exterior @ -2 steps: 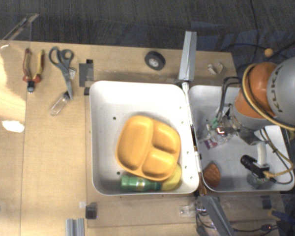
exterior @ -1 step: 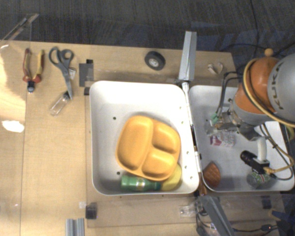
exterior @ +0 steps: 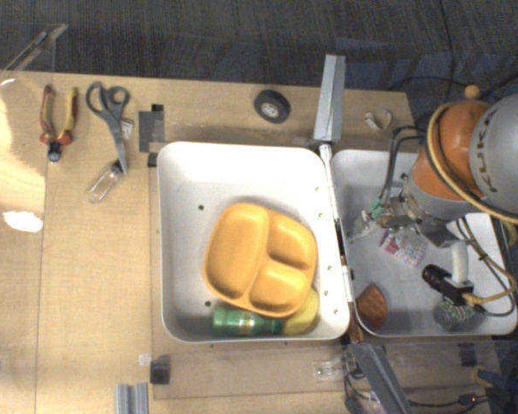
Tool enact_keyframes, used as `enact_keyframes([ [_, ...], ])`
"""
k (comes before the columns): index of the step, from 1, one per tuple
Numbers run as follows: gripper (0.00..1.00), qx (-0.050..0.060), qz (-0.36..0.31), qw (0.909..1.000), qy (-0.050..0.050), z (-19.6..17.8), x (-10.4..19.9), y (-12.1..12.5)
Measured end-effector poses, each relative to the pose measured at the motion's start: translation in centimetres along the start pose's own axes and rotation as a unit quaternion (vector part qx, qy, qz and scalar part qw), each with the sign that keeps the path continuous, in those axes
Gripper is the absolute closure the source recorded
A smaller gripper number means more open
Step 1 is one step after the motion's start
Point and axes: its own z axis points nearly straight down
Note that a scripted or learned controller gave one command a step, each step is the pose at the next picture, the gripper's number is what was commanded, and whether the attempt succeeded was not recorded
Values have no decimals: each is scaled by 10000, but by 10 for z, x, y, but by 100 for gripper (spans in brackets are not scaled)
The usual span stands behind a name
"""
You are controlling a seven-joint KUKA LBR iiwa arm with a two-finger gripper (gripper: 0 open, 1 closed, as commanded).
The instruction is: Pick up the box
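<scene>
White and pink, the small box (exterior: 404,248) lies in the right bin (exterior: 410,313), at centre right of the frame. The gripper (exterior: 385,217) hangs just up and left of it; whether it is open or closed cannot be told. A good pick likely means centring over the box, then descending squarely.

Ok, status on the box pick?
Gripper low in right bin, at the box. Hold unconfirmed. Brown lump nearby, apart from box.
</scene>
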Motion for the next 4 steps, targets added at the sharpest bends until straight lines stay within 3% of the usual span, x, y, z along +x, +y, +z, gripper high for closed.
enact_keyframes([
  [1, 0, 30, -373, 9993, -17, 11, -48, -8],
  [2, 0, 70, -995, 9950, -9, 13, -64, 12],
  [3, 0, 63, -1021, 9948, -8, 14, -87, 40],
  [4, 0, 44, -1351, 9908, -19, 13, -119, 26],
])
